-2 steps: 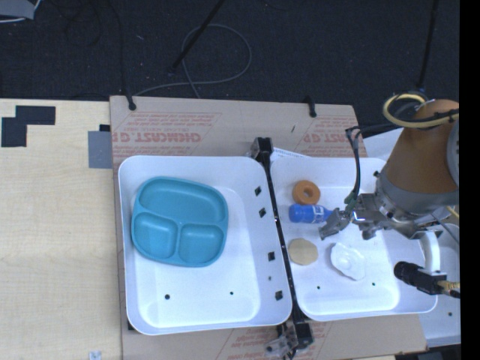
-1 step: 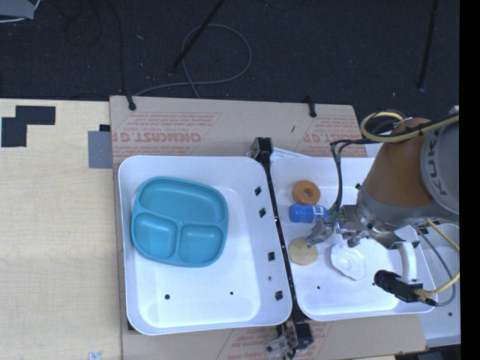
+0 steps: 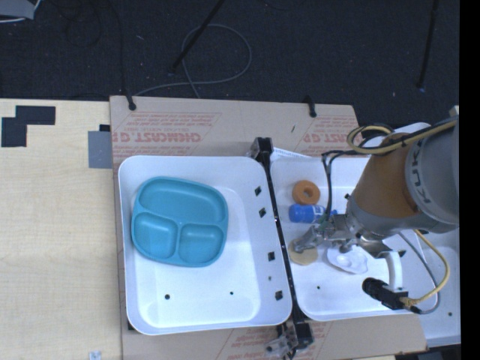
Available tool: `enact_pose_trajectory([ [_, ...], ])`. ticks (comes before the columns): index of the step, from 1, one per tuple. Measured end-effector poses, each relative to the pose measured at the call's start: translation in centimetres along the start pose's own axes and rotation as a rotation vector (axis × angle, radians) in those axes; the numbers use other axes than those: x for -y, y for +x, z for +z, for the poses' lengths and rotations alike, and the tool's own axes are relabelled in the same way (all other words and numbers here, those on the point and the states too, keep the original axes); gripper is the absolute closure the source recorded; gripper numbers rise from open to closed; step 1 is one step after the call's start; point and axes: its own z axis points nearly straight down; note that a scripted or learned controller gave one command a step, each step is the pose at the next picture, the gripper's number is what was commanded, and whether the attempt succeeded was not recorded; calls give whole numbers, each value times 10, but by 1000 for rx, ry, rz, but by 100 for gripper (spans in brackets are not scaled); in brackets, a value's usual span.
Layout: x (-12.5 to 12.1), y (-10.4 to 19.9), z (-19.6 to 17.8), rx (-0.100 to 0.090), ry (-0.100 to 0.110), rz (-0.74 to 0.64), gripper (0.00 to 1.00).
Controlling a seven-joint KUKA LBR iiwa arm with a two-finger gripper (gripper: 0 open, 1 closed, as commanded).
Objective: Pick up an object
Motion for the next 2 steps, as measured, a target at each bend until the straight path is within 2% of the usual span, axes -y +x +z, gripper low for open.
enact_pose_trajectory([
  [1,-2,-1,-13,-1,-4,6,100],
  [2,-4,-8,-74,3,-1,0,100],
])
